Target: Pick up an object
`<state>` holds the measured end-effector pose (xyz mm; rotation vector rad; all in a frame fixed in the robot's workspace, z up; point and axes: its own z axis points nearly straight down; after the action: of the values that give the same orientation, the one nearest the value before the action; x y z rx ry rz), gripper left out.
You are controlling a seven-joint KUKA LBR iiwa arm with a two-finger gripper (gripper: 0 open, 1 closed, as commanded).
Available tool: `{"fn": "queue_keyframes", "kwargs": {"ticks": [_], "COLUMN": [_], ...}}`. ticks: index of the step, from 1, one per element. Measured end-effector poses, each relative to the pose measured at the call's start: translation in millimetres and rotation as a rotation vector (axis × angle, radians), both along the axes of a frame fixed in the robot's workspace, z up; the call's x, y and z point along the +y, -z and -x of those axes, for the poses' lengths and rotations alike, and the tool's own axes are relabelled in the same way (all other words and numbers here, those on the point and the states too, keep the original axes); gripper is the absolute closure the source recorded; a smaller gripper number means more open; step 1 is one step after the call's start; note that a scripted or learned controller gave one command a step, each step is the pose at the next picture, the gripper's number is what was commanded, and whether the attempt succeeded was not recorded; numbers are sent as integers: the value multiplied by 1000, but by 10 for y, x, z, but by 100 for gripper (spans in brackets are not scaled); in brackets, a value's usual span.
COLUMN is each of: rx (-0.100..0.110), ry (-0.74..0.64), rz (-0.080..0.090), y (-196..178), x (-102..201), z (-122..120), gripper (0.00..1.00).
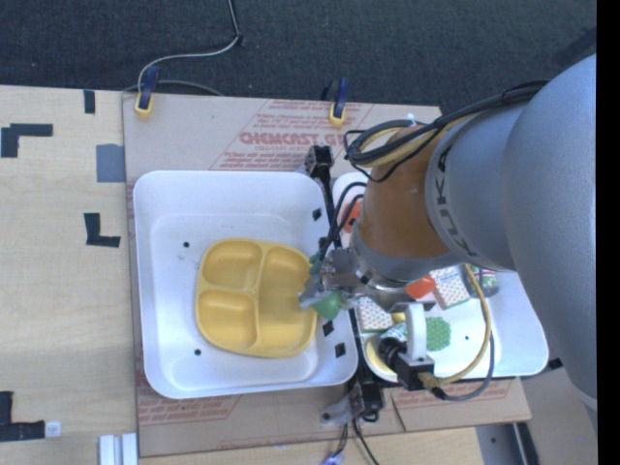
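Note:
A yellow divided plate [250, 295] lies in the left white bin [165, 250]. My gripper [323, 289] hangs low over the plate's right edge, close to the wall between the two bins. A small green object [330, 306] sits right at the gripper's tip; whether it is held is hidden by the wrist. The grey arm with its orange band [407, 211] covers most of the right bin [528, 342].
In the right bin, partly under the arm, lie an orange piece [419, 287], a checkered card [373, 314] and a green item [438, 333]. Cables and clamps [337, 114] sit along the cardboard base's far edge. The left bin's left half is bare.

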<state>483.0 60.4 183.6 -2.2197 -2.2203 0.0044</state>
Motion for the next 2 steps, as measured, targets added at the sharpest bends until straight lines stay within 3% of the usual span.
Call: {"fn": "queue_keyframes", "kwargs": {"ticks": [1,2], "rx": [0,-2], "ry": [-2,0], "rz": [0,1], "y": [309,-411], "x": [491,42], "z": [-664,-539], "gripper": [100,100]}}
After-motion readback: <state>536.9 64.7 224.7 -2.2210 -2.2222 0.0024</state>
